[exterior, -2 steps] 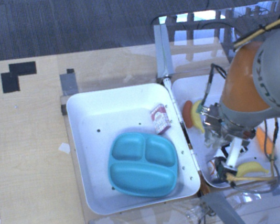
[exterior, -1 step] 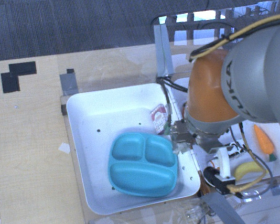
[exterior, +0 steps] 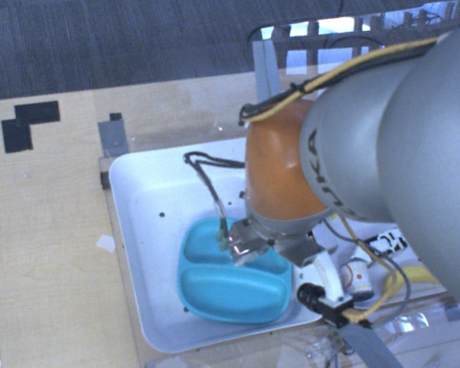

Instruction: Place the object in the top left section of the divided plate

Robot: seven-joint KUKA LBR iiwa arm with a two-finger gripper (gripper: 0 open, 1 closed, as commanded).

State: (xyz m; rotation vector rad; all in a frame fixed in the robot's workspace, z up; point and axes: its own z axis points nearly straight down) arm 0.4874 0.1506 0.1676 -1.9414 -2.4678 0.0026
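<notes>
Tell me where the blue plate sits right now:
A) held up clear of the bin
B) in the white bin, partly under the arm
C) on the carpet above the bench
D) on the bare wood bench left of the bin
B: the plate lies on the floor of the bin, toward its lower edge, with the arm's wrist covering the plate's upper right part.

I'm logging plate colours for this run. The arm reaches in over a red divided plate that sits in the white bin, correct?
Not quite: the divided plate is blue, not red, as the camera view shows. The rest stands: it sits in the white bin, and the arm reaches in over it.
</notes>
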